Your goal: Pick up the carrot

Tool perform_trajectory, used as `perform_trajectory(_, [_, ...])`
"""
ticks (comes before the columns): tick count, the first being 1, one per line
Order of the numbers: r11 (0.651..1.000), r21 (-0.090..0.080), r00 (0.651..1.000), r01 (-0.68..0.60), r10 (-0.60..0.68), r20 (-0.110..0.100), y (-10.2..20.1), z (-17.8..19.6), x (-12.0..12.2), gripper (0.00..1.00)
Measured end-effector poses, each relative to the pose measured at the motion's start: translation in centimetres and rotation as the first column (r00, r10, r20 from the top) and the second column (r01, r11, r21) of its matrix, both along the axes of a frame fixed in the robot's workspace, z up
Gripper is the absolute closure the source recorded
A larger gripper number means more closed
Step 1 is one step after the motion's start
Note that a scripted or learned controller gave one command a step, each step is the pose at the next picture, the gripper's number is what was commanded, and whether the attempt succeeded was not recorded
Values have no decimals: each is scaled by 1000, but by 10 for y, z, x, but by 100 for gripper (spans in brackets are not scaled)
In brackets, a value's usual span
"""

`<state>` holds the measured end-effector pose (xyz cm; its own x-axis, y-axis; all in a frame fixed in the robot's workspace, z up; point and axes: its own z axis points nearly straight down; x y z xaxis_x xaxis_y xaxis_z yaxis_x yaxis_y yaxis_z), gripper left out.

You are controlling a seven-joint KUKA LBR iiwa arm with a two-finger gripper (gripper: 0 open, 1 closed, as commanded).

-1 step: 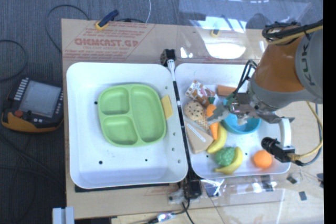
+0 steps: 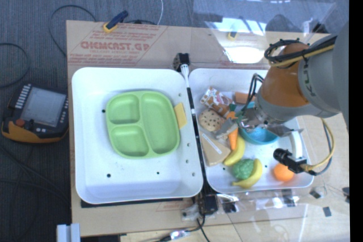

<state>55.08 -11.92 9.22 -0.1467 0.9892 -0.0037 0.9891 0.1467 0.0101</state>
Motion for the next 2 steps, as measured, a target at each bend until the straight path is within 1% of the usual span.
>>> perform_trajectory(1, [1000, -6, 1000, 1, -1, 15, -2, 14, 4, 100])
perform_trajectory(2, [988, 1, 988, 152, -152, -10, 61, 92, 38, 100])
